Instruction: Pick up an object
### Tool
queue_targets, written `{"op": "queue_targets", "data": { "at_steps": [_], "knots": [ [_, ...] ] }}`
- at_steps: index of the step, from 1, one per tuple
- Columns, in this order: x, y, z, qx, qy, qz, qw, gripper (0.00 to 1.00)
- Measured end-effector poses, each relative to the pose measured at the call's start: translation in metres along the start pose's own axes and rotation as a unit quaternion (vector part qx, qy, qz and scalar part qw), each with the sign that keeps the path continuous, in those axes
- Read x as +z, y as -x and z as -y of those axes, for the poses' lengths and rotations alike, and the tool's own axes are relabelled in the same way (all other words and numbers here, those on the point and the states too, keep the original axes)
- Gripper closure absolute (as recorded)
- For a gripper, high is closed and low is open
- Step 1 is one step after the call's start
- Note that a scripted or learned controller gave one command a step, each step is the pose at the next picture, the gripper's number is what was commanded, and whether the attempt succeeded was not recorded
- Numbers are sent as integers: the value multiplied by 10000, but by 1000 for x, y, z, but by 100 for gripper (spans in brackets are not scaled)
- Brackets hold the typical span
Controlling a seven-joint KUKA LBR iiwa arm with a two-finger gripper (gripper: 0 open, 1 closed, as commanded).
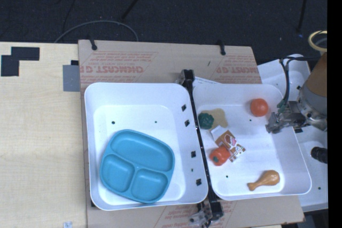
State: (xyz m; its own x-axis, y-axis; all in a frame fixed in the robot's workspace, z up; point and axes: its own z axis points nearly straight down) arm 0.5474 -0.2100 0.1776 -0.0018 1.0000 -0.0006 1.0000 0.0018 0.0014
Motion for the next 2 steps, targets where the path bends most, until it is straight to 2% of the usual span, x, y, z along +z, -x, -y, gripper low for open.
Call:
{"op": "queue_targets", "data": {
  "at_steps": [2],
  "knots": [
    [-87,-7,4,-2,1,0,10000,100]
  ]
}}
